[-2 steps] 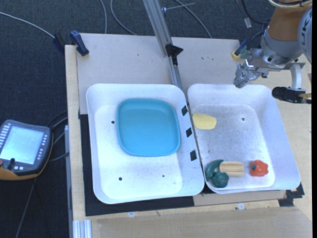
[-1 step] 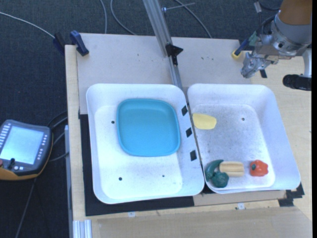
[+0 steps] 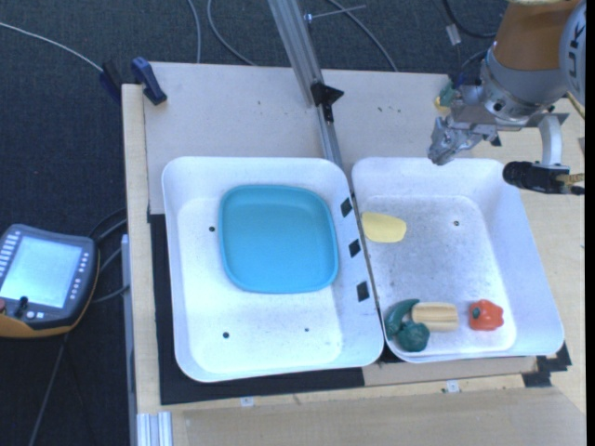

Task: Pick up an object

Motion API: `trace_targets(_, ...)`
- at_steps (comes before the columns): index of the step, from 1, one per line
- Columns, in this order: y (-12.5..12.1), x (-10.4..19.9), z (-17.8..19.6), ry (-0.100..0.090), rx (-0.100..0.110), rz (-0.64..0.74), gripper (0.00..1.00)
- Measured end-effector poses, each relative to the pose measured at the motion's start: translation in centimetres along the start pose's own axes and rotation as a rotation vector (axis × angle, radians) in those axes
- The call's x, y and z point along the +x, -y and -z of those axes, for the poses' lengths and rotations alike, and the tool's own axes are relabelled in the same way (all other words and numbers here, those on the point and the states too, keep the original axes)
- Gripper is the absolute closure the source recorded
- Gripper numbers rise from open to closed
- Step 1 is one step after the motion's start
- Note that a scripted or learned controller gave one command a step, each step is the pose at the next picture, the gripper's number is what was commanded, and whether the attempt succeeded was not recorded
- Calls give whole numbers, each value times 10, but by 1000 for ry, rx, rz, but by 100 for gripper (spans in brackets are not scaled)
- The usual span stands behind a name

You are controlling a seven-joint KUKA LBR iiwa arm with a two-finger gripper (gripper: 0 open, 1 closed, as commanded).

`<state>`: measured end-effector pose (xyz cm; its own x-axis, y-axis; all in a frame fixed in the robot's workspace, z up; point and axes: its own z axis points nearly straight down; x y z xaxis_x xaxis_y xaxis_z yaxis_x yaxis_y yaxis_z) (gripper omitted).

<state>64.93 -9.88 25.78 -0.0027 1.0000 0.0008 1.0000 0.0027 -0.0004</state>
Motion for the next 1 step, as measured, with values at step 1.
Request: trace_targets(1, 18, 39, 1, 0, -1, 1, 100)
